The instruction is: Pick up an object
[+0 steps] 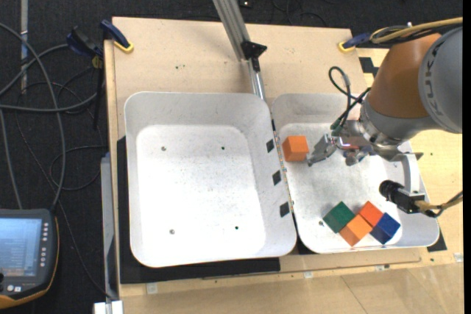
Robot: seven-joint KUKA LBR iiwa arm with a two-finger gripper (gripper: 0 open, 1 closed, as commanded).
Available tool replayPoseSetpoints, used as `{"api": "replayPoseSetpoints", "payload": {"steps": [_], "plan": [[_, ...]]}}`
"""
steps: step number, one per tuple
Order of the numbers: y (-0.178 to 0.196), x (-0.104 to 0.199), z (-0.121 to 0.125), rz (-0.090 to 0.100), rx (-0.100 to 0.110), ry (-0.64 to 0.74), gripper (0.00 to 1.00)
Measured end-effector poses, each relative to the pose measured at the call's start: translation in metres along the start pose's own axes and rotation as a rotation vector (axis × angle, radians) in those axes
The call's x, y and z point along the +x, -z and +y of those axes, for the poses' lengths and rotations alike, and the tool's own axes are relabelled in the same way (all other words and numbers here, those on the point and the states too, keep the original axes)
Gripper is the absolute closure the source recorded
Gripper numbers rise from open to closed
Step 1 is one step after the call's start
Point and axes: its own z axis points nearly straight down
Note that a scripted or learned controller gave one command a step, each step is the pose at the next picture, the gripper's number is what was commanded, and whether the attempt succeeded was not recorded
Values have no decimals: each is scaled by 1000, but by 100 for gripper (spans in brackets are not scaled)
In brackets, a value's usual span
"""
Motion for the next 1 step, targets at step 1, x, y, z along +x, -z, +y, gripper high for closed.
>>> {"api": "replayPoseSetpoints", "payload": {"steps": [1], "plan": [[-54, 1, -1, 1, 1, 0, 0]]}}
